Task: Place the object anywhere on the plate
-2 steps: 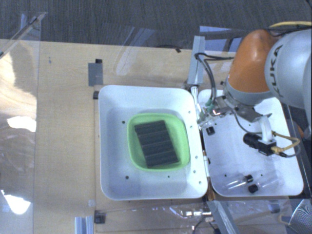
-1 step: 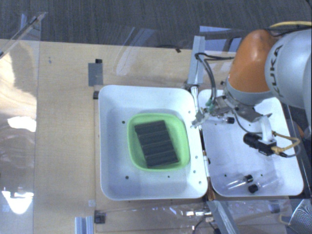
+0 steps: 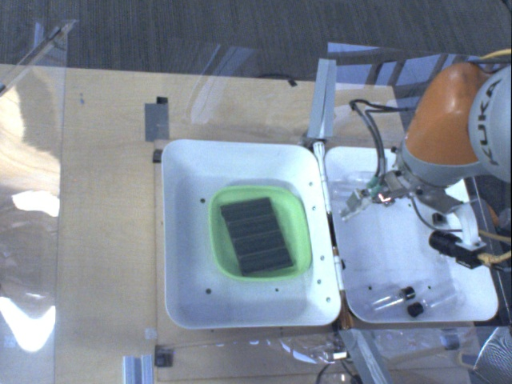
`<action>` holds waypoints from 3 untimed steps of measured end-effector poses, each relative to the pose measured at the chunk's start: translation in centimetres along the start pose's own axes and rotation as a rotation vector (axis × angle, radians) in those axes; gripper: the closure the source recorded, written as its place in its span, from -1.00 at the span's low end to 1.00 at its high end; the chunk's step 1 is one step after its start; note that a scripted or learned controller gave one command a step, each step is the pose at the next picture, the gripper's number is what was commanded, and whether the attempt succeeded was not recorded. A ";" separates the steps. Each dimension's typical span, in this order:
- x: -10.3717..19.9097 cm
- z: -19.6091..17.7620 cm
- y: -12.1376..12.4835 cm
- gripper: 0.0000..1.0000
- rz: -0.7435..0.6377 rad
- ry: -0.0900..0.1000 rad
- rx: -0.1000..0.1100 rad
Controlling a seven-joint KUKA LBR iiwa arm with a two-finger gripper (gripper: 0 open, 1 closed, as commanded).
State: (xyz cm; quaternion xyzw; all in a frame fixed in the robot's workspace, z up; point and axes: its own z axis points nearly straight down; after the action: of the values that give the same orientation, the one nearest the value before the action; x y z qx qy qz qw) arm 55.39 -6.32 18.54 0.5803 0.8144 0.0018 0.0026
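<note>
Over the right bin (image 3: 364, 238): arm (image 3: 448, 126) hanging low, dark block already on the green plate (image 3: 220, 246) in the left bin (image 3: 184, 230).
From the overhead camera: the dark ridged block (image 3: 256, 236) lies flat on the plate, tilted a bit, well inside the rim. Plate sits mid-bin, left side. Arm's orange band and grey wrist cover the right bin's upper right corner; the gripper (image 3: 376, 192) is tucked under the wrist near the bin's upper left, and I cannot tell how its jaws stand or if they grip anything. A small black piece (image 3: 411, 301) and clear plastic wrap (image 3: 400, 298) lie near the right bin's front edge.
</note>
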 end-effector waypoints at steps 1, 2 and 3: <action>9.6 -1.9 0.7 -1.00 -0.031 0.001 -0.001; 2.9 0.0 1.4 -1.00 -0.146 -0.001 -0.001; 6.1 -6.0 2.7 -1.00 -0.097 0.000 -0.004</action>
State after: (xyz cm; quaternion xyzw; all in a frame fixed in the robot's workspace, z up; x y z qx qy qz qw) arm 55.88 0.34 24.55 0.5402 0.8415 0.0030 0.0038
